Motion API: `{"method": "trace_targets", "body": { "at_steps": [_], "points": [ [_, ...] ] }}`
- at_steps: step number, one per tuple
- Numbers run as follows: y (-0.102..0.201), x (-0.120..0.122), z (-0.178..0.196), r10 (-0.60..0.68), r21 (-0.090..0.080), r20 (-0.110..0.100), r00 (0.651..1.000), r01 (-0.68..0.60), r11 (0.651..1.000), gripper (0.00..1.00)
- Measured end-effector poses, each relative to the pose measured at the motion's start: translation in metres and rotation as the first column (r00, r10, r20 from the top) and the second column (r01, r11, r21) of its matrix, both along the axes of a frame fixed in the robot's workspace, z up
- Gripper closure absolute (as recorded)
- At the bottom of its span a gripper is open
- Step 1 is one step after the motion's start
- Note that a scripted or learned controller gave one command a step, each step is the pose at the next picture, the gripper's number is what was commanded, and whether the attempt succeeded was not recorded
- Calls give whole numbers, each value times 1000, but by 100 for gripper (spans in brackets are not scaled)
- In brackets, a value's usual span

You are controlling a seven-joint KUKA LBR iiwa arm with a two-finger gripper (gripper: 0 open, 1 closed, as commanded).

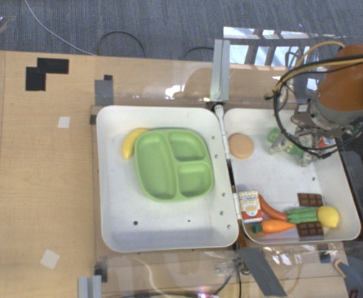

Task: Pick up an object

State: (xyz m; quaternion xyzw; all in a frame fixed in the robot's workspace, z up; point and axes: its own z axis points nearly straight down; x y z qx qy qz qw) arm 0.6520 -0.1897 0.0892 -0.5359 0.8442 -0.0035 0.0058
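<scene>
A wooden counter carries two shallow white bins side by side. The left bin holds a green divided plate lying flat near its middle, with a yellow banana tucked against the plate's upper-left edge. The right bin holds the smaller items: a round tan bun near its upper-left corner, and along the lower wall a cluster of a small carton, an orange carrot, a green vegetable, two brown chocolate bars and a yellow lemon. The grey arm with its orange band hangs over the right bin's upper-right part, its pincer low beside a pale green object; cables hide it, so whether it is open or holding anything cannot be told.
</scene>
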Motion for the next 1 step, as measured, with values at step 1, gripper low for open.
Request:
{"method": "trace_targets", "body": {
  "at_steps": [1],
  "points": [
    [2,4,15,-2,1,12,1000,2,1000,100]
  ]
}}
